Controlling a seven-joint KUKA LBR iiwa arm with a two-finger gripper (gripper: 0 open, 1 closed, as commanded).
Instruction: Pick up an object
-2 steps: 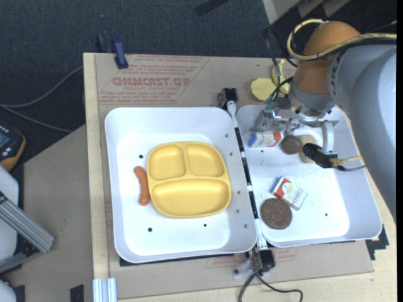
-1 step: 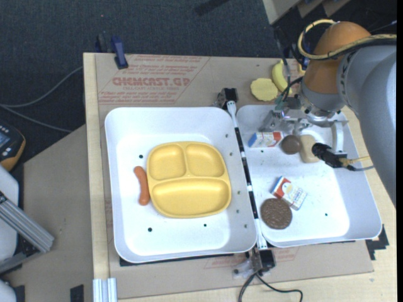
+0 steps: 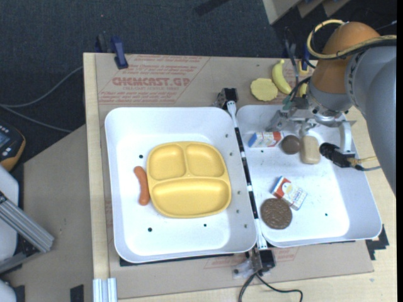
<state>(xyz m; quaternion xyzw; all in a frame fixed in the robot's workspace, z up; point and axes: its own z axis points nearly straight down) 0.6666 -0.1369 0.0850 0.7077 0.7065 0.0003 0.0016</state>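
Nearest the camera, a round brown cookie [image 3: 276, 212] lies flat on the right bin [image 3: 334, 225] floor by its front edge, well toward the camera from the gripper [image 3: 296, 123]. Just behind it, a small red-and-white carton [image 3: 289, 191] lies tilted, between cookie and gripper. The gripper is low over the back part of the right bin, arm [image 3: 343, 61] entering from the right with the orange band above the wrist; whether it is open or closed, cannot tell, the wrist body hides that. Nothing visibly held. Directly at the gripper's camera-side: small dark brown round object [image 3: 290, 145], and touching or just beside it on the right a tan bread-like piece [image 3: 310, 149], upright-ish. Left of the gripper, very near, a small white bottle or tube with blue and red ends [image 3: 264, 138] lies on its side. Behind the gripper, outside the bin on the bench [image 3: 157, 80], a yellow banana [image 3: 281, 77] and a flat yellow round piece [image 3: 264, 89] just beside it. Far left of the gripper, the left bin [image 3: 126, 219] holds a yellow three-compartment plate [image 3: 187, 178] lying flat, with an orange-red sausage [image 3: 142, 185] just beside the plate's left edge, on the bin floor, not on the plate. A blue clip [image 3: 119, 52] sits at the bench's back left corner, well apart from everything.
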